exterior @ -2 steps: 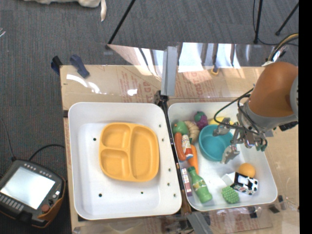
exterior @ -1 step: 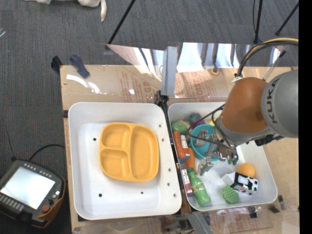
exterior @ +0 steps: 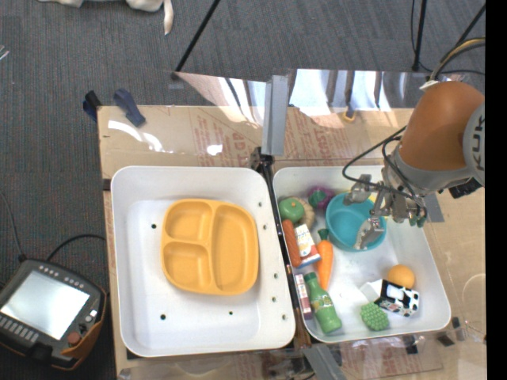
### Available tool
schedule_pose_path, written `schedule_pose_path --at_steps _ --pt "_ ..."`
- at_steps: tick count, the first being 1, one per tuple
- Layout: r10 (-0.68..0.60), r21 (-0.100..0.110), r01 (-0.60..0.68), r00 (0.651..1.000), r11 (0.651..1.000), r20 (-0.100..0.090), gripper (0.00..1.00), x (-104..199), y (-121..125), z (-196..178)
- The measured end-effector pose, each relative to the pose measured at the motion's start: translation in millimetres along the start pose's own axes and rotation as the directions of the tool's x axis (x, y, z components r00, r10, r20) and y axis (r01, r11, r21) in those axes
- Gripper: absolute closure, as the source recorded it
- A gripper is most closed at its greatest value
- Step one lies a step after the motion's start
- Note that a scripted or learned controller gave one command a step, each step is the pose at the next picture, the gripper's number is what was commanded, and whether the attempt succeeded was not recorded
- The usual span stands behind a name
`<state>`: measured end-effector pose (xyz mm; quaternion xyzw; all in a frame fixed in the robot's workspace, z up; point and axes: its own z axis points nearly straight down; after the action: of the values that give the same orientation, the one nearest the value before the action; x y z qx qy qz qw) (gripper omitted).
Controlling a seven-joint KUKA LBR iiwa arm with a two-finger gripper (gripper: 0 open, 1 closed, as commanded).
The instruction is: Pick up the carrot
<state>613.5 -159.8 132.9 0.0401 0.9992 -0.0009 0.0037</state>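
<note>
Nearest the camera, a green plastic bottle lies in the right white bin, with a bumpy green toy and a black-and-white toy beside it. Just above the bottle, the small orange plastic carrot is found, tip pointing down, beside a red-and-white carton. Farther back, the tool hovers over the teal bowl; whether it is wide or narrow cannot be told. A shift leftward and nearer is called for, with a descent across the carrot's narrow width, clear of carton and bottle.
</note>
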Motion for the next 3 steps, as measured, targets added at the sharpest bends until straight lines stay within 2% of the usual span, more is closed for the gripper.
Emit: schedule_pose_path --at_steps 1,2,3 --pt "0.147 0.001 -0.147 0.989 0.989 0.001 0.0 53.4 57.8 41.8" --pt "0.11 0.003 -0.11 0.994 0.994 0.013 0.0 77.2 64.8 39.4" --pt "0.247 -0.005 -0.247 0.967 0.969 0.054 0.0 100.7 61.0 31.1"
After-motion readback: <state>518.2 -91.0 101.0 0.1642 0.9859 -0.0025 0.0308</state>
